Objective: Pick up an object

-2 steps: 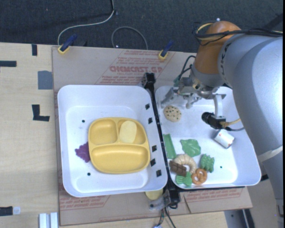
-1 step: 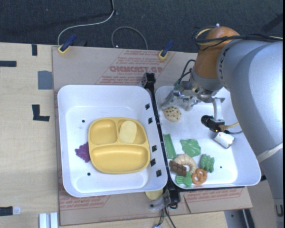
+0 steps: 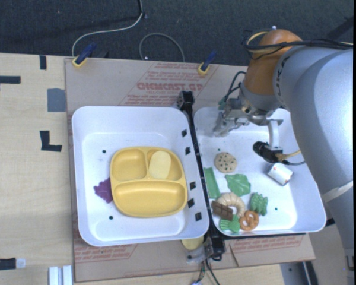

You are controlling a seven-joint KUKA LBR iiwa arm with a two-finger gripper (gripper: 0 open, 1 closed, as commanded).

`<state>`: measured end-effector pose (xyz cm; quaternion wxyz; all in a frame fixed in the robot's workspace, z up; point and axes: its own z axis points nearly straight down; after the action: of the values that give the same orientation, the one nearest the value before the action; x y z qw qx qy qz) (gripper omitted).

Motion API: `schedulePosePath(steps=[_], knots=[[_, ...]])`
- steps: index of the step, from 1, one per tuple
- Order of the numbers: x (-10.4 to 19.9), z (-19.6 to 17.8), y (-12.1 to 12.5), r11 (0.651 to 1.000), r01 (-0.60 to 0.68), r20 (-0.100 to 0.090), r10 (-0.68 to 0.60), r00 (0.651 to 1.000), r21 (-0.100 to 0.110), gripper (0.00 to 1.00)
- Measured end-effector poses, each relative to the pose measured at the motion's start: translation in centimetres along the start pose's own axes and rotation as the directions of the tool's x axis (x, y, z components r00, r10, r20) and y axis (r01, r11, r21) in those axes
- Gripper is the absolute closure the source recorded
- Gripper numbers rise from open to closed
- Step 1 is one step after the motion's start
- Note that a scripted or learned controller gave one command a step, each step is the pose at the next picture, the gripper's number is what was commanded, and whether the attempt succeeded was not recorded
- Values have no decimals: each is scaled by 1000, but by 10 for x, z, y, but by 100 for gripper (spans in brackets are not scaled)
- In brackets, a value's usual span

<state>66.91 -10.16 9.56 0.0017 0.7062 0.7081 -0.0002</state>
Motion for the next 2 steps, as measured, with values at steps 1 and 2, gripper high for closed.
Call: schedulePosePath(steps=[1,2], knots=[[-84,-116,-34,1000,-8,2,8,1000,-4,100],[-78,-108,-34,1000,-2,-2,2,1000,3,0]])
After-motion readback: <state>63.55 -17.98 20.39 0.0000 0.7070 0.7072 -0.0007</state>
